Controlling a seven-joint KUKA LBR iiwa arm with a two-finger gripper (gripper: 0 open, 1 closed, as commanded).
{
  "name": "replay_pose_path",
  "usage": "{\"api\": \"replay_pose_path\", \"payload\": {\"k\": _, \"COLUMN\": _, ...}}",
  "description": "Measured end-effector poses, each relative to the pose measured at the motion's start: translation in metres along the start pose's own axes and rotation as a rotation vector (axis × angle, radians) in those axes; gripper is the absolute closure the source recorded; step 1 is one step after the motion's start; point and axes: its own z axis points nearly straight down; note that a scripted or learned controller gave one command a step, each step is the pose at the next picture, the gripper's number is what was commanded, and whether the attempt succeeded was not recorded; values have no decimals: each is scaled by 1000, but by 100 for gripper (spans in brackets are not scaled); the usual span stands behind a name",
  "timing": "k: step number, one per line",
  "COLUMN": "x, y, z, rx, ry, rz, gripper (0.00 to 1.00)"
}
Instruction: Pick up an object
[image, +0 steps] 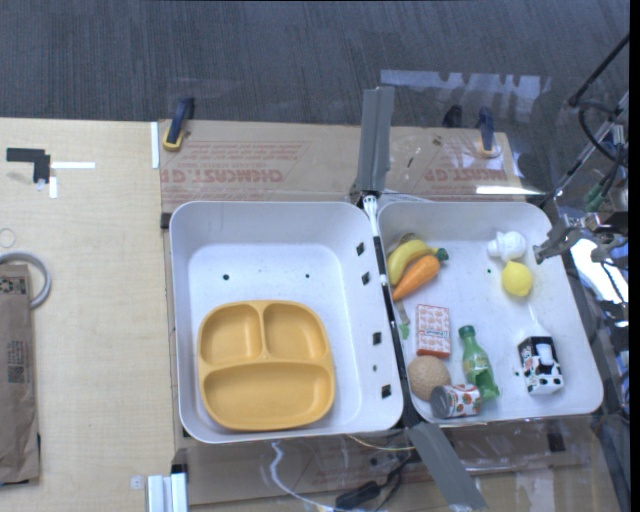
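Note:
The right bin (560, 320) holds several small objects. A yellow banana (403, 256) and an orange carrot (416, 277) lie together at its far left. A white item (507, 244) sits next to a lemon (517, 279) at the far right. A red and white box (433, 330), a green bottle (477, 358), a brown ball (428, 377) and a tipped can (457, 401) cluster at the near left. A black and white carton (540, 364) stands alone at the near right.
The left bin (200, 250) contains a yellow divided plate (266, 364) in its near half. A grey divider (376, 140) runs between the bins. Cables and metal fittings (585, 225) crowd the right edge. A brown bag (18, 370) lies on the bench at far left.

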Motion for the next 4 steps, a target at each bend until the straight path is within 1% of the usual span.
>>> {"api": "replay_pose_path", "payload": {"k": 1, "x": -22, "y": 56, "z": 62, "rx": 0, "ry": -1, "rz": 207, "gripper": 0}}
{"api": "replay_pose_path", "payload": {"k": 2, "x": 50, "y": 23, "z": 114, "rx": 0, "ry": 0, "rz": 107, "gripper": 0}}
{"api": "replay_pose_path", "payload": {"k": 3, "x": 10, "y": 44, "z": 175, "rx": -4, "ry": -1, "rz": 163, "gripper": 0}}
{"api": "replay_pose_path", "payload": {"k": 4, "x": -10, "y": -1, "z": 188, "rx": -4, "ry": 6, "rz": -38, "gripper": 0}}
